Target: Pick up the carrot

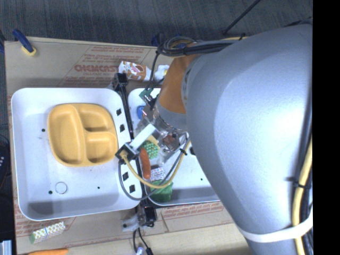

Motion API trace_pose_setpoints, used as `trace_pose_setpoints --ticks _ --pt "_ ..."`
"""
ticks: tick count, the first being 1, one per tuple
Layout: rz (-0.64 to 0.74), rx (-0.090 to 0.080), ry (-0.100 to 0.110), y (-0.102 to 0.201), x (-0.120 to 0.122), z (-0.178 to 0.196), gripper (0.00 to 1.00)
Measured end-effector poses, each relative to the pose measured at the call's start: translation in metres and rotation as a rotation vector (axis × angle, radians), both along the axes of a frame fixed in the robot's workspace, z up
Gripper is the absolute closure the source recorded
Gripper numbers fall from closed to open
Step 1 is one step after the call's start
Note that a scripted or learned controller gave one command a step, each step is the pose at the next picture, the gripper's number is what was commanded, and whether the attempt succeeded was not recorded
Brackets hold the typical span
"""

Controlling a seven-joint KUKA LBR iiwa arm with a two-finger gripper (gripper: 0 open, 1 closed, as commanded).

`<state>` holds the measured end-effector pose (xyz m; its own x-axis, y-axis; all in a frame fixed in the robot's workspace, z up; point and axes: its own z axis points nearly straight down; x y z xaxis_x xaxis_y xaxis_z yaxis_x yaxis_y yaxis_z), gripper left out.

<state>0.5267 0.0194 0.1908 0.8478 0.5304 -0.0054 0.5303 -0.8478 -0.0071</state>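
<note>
My arm (239, 121) hangs over the right bin (186, 195); the carrot (145, 162) lies just below my wrist; I cannot tell my jaws' state.

1. A dark grey, finely ribbed floor (95, 9) runs across the top, above the bench.
2. The bench top is covered with brown cardboard (90, 62) bearing red print.
3. A blue and yellow clamp (24, 41) sits at the cardboard's upper left corner.
4. Light is even, without hard shadows.
</note>
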Motion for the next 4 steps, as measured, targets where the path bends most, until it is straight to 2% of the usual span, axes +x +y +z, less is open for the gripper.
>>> trace_pose_setpoints --ticks 1,2,3,4 --pt "0.208 0.001 -0.002 -0.070 -0.030 0.000 0.00" --pt "0.111 0.000 -0.003 -0.037 -0.004 0.000 0.00" --pt "0.251 0.000 -0.006 -0.054 0.083 0.104 0.00" --pt "0.260 0.003 0.001 -0.053 0.082 0.113 1.00"
